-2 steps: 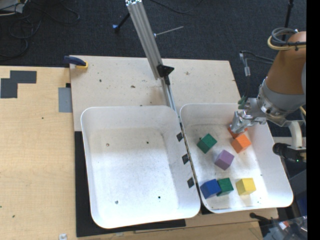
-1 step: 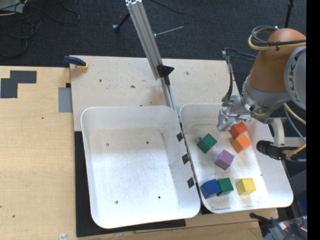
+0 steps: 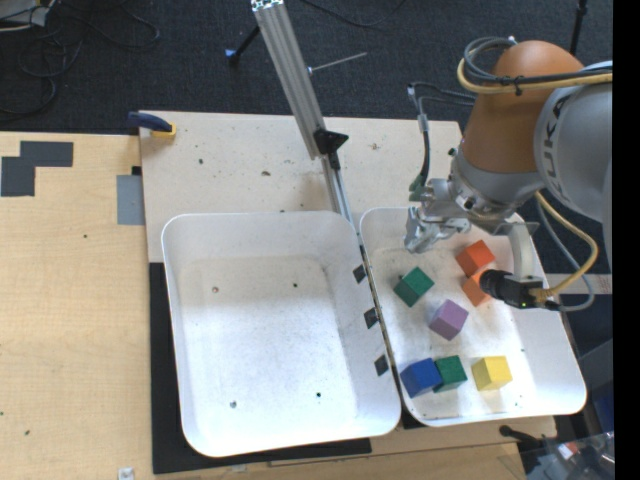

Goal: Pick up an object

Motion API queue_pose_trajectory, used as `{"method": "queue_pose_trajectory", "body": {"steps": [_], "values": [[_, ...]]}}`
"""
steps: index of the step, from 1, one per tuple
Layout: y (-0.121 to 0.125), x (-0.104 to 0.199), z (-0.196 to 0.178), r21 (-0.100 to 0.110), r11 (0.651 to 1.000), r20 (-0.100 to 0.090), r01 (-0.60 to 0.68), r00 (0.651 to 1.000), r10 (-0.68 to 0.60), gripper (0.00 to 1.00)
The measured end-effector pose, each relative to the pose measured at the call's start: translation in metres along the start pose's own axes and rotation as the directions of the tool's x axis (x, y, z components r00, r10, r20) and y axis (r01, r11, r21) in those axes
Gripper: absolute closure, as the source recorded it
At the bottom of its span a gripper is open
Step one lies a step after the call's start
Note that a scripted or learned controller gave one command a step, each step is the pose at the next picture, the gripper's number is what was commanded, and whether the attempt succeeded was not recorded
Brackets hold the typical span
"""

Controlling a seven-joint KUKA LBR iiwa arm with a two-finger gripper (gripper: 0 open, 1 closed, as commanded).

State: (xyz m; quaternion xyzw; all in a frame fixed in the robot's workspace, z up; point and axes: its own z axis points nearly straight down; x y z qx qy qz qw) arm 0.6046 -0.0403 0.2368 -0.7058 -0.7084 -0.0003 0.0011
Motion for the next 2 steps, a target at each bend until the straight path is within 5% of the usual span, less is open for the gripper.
{"method": "queue_pose_trajectory", "body": {"steps": [2], "values": [[0.024, 0.085, 0.009, 0.001, 1.000, 0.001, -0.001, 1.000, 0.001, 1.00]]}}
